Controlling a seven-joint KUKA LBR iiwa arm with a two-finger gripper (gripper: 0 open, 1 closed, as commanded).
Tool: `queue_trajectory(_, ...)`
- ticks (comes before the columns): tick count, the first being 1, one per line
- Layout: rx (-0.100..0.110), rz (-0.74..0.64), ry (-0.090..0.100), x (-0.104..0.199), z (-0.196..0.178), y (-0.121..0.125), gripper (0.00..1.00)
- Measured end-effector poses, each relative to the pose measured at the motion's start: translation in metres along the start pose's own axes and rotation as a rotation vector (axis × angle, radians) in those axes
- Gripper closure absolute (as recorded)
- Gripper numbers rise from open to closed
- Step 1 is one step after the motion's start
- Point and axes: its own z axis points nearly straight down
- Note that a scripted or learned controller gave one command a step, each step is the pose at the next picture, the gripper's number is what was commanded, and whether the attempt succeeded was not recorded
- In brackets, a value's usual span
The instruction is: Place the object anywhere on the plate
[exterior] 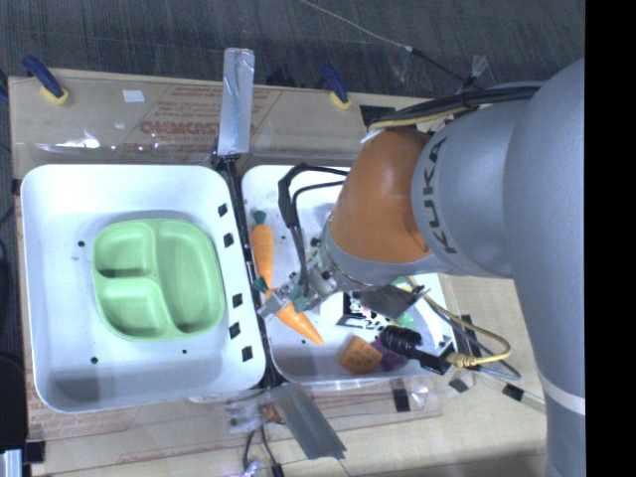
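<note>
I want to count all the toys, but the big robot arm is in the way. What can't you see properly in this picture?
- Gripper: too small and cluttered in the camera view to tell how it stands.
- Right bin: the arm covers most of its floor.
- Purple thing beside the orange block: half hidden by a black connector, so I can't name it.
- Two carrots and the green plate show clearly.

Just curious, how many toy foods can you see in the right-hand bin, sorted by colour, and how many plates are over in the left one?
Orange carrots: 2, one upright by the divider, one lying near the tool
Brownish-orange piece: 1
Purple piece: 1, partly hidden
Green divided plate: 1
Total: 5 things. The arm hides part of the right bin, so more may lie beneath it.
</note>
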Motion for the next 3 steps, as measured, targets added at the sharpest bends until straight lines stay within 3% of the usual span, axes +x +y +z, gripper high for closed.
queue_trajectory(1, -0.004, 0.168, -0.002, 0.029, -0.027, 0.09, 1.0)
queue_trajectory(2, -0.003, 0.191, -0.001, 0.079, -0.03, 0.125, 1.0)
queue_trajectory(3, -0.001, 0.193, -0.002, 0.077, -0.03, 0.125, 0.0)
